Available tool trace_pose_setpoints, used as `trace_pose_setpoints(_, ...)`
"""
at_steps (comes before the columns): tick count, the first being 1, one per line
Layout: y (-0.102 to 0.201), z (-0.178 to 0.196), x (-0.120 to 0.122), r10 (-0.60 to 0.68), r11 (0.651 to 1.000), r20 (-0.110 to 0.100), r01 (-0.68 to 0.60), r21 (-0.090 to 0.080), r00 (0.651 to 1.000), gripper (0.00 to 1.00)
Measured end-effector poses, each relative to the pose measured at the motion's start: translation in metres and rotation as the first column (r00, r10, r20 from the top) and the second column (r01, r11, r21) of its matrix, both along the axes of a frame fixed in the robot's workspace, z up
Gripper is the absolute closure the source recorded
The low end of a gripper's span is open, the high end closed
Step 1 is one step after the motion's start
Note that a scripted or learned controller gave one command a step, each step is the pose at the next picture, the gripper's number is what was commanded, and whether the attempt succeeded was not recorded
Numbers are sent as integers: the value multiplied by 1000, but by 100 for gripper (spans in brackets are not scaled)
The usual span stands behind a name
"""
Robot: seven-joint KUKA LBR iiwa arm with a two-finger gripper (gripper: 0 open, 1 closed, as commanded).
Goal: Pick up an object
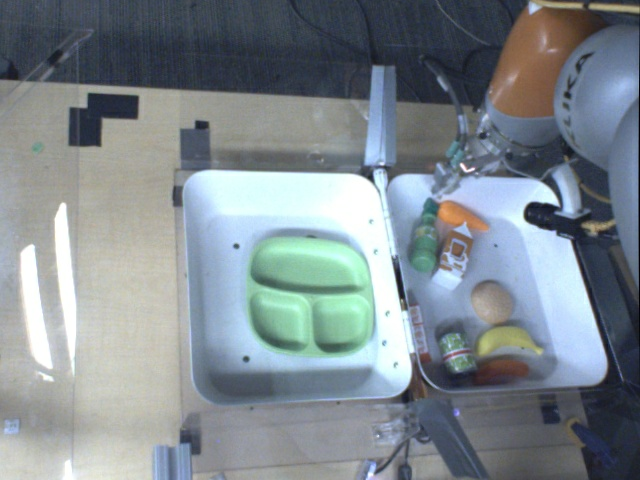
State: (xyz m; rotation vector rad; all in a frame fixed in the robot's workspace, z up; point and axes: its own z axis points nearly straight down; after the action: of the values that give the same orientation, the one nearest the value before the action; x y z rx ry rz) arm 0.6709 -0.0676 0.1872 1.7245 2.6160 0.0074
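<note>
Nearest the camera, at the front of my right bin [590, 363], lie a small can [456, 350], a banana [508, 342] and something red [497, 371] tucked just under the banana. These three crowd together against the front wall. A step further back sits a round brown ball [491, 301], apart from the others and with bare floor around it. Beyond that is a white and orange carton [455, 251], with a green bottle [425, 240] just beside it along the wall shared with the left bin [200, 298]. An orange piece [462, 215] touches the carton's far end. The left bin carries a green tray [309, 293] with three compartments, nothing in them that I can see.

Farthest back, my pincer [462, 164] hangs over the far rim of the right bin, above and behind the orange piece. Its metal tips are small and cluttered at this slant, so I cannot tell how they are set. I see nothing between them.

As I judge it, the pick is not yet made. Every object lies on the bin floor, none lifted. What is left is nearly all of it: choose one, come down on it, close, and raise it. The nearest candidates to me are the orange piece and the bottle. The ball looks the least hemmed in.
</note>
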Motion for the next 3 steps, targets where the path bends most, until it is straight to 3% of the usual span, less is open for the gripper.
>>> trace_pose_setpoints(1,0,-1,0,0,1000,-1,0,0,1000,0)
trace_pose_setpoints(2,-44,-99,-40,146,989,-8,-146,-2,989,0)
trace_pose_setpoints(3,-41,-86,-36,149,989,2,-149,-2,989,100)
